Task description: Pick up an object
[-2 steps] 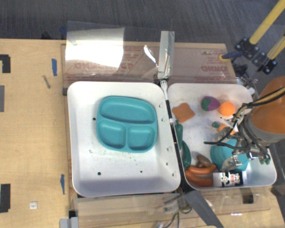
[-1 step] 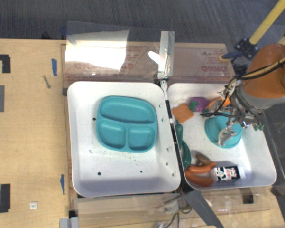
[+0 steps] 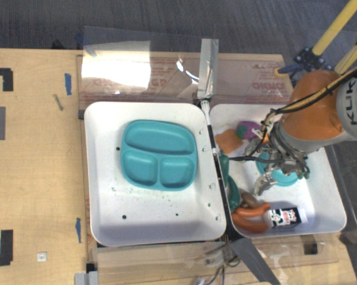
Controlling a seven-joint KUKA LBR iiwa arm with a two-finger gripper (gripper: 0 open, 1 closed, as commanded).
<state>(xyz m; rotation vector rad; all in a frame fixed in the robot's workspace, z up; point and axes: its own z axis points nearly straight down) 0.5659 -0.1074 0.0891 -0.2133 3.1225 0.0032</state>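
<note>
While the objects crowd the right bin (image 3: 335,209), most of them sit along its left and front edges: an orange piece (image 3: 228,140) and a purple item (image 3: 247,129) near the back left, a hot dog (image 3: 250,215) and a small black-and-white carton (image 3: 284,217) at the front, with a teal disc (image 3: 283,176) at centre. Above the disc hang the jaws (image 3: 266,183), whose spread I cannot tell among the cables; nothing seems held. Room remains along the bin's right side. Beside it, the left bin (image 3: 101,159) carries a teal divided tray (image 3: 159,154), with bare floor all around it.
</note>
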